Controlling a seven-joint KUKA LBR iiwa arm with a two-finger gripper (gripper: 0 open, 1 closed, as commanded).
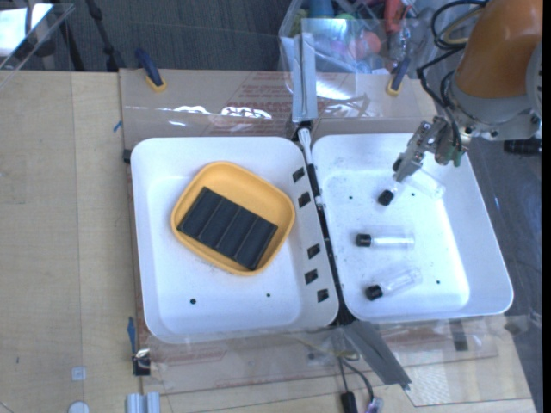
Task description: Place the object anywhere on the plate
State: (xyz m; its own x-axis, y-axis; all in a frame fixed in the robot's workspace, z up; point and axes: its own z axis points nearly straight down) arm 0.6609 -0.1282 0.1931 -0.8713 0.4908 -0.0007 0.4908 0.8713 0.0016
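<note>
Vial sitting in right bin under gripper (jaw state unclear); plate lying in left bin.

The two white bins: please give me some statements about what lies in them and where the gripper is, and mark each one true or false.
1. The yellow plate sits in the left bin. True.
2. A dark ribbed slab lies on the plate. True.
3. The clear tubes with black caps lie on the plate. False: all three, the upper tube, the middle tube and the lower tube, lie in the right bin.
4. The gripper is over the left bin. False: it is over the right bin's far part, close to the upper tube.
5. The plate is round. False: it is roughly square with rounded corners.
</note>
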